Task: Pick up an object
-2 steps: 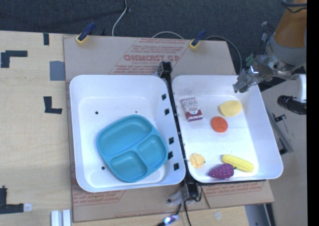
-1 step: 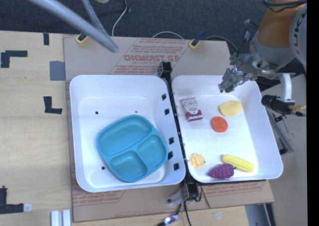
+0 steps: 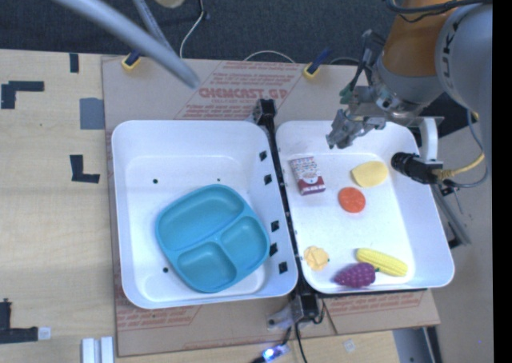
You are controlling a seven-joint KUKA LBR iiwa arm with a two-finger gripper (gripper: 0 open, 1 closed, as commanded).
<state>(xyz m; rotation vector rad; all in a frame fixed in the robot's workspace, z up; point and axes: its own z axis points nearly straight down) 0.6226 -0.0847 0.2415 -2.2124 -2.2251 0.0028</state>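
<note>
From the fixed camera above the bench, my grey two-finger pincer (image 3: 342,136) hung over the far edge of the right-hand shallow white bin (image 3: 416,217), its dark tips pointing down with nothing between them; whether they stood apart or together I could not tell at that slant. No object had been lifted, so the picking was, by my judgement, not yet begun in earnest: I had to choose a target, descend, clamp and raise it.

The candidates all lay in that right-hand bin. Nearest my pincer sat a small red-and-white printed carton (image 3: 306,175), just toward the divider. A pale yellow rounded toy food piece (image 3: 369,173) rested near the bin's right side, with an orange-red toy tomato (image 3: 352,200) just beside it. Along the near wall lay a small yellow lumpy toy (image 3: 317,257), a purple plastic bunch of grapes (image 3: 355,275) and a yellow plastic corn cob (image 3: 382,261), the last two touching.

In the left-hand white bin (image 3: 136,185) lay a turquoise plastic compartment tray (image 3: 211,237), well apart from my arm.
</note>
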